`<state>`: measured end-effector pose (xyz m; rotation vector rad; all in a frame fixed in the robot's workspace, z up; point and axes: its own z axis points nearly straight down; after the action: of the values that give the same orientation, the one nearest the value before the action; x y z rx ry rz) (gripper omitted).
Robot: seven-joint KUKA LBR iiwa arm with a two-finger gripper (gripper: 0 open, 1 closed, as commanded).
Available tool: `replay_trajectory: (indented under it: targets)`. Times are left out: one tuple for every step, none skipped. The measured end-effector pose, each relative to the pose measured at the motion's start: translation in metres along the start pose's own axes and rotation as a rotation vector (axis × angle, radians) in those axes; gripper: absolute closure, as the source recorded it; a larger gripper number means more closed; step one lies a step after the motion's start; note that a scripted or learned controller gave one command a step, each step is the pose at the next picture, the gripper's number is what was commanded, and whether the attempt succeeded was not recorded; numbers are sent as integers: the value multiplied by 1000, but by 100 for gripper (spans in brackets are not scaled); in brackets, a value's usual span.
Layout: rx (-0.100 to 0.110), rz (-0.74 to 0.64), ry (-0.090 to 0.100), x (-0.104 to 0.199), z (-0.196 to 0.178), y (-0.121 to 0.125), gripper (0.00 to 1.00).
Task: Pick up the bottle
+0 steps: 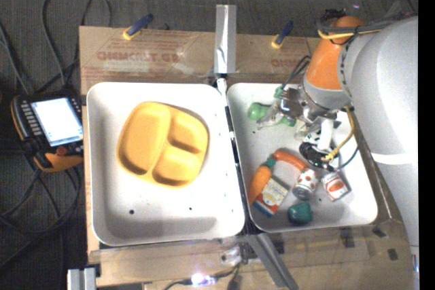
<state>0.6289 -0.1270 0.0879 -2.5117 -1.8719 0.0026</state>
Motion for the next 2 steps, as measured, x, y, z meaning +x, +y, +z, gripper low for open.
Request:
replay_trajectory:
  targets:
    - [49, -188, -24, 6, 1, 26, 0]
    - [59, -171, -9, 1, 2, 29, 0]
